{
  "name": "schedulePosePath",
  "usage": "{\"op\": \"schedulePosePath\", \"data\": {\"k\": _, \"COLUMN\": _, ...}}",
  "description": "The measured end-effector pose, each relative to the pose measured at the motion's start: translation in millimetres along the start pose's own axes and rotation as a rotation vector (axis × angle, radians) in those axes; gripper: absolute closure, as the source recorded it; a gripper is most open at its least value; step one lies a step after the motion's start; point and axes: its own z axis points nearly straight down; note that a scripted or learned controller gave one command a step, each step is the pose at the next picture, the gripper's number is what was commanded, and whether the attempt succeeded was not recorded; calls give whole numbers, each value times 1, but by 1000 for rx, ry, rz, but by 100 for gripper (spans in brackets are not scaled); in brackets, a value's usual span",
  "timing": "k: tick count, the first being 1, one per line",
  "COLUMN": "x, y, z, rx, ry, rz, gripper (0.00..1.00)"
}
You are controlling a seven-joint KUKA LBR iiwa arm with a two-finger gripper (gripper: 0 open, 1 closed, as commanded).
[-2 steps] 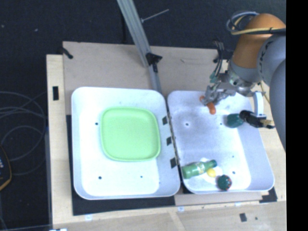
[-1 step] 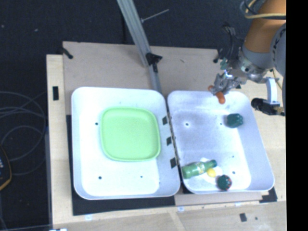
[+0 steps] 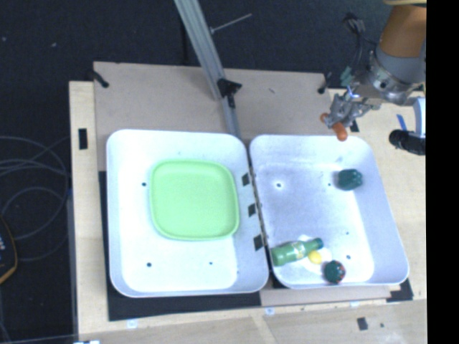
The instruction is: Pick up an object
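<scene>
On the left, the shallow white left-hand bin (image 3: 122, 213) holds a pale green square plastic plate (image 3: 193, 199) lying flat near its middle. It is broad and low, so I would not go for it first.

The white right-hand bin (image 3: 380, 213) has the easier pickings. Along its near edge lies a green plastic bottle (image 3: 295, 251) on its side, with a small yellow ball-like object (image 3: 315, 259) touching it and a dark green round object (image 3: 333, 271) just beside that. Another dark teal rounded lump (image 3: 348, 179) sits alone near the far right side, well apart from the rest, and looks the cleanest target: come straight down over it, clear of the wall.

The pincer (image 3: 343, 124) hangs above the far rim of that bin. Something small and orange-red sits at its tip; whether that is a held thing or part of the tool, and how the pincer is set, I cannot tell.

No label or writing is readable on anything, the bottle included.
</scene>
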Motion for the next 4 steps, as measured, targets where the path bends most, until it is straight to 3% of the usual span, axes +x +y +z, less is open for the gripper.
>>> {"op": "schedulePosePath", "data": {"k": 2, "x": 117, "y": -19, "z": 10, "rx": 6, "ry": 2, "rz": -3, "gripper": 100}}
{"op": "schedulePosePath", "data": {"k": 3, "x": 168, "y": -15, "z": 8, "rx": 5, "ry": 2, "rz": -4, "gripper": 100}}
{"op": "schedulePosePath", "data": {"k": 4, "x": 219, "y": -23, "z": 29, "rx": 7, "ry": 1, "rz": -3, "gripper": 100}}
